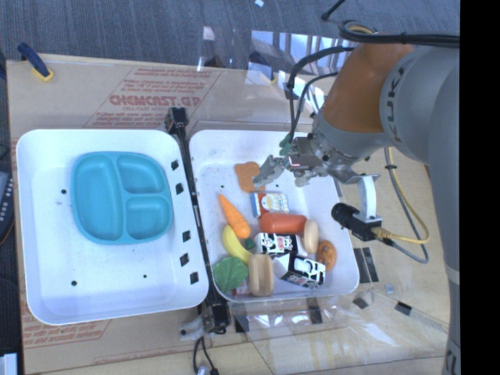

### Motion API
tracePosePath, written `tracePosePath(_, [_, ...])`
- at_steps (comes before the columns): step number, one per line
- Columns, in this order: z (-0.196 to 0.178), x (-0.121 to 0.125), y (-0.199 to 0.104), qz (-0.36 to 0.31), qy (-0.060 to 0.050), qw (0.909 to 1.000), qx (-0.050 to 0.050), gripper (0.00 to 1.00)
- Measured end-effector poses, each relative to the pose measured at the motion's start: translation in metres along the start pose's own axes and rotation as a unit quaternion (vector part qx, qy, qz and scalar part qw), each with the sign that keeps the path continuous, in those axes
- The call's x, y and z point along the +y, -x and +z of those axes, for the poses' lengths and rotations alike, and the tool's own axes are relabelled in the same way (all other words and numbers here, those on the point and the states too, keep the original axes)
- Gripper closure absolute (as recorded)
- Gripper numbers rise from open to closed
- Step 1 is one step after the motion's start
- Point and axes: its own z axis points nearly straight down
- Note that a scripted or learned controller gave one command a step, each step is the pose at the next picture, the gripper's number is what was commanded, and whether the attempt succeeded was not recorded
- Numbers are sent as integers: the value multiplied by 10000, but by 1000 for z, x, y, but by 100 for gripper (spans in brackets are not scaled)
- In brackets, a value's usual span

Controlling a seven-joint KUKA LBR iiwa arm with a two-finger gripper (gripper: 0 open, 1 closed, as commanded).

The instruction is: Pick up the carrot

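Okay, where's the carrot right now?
The carrot lies in the right bin, near its left wall, just above the banana and left of the sausage.

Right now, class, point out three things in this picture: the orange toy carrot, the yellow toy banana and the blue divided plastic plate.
orange toy carrot (233, 216): camera view, middle of its body.
yellow toy banana (233, 244): camera view, middle of its curve.
blue divided plastic plate (100, 197): camera view, floor of its large compartment.

Smooth matt orange plastic is being shown by the carrot (233, 216); glossy white plastic by its bin (205, 180); dull grey metal by the gripper (269, 169).
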Motion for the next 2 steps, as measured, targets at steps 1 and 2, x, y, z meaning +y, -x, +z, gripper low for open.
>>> tracePosePath(1, [132, 13, -21, 1584, 53, 9874, -3, 0])
tracePosePath(2, [121, 13, -21, 1544, 23, 9880, -11, 100])
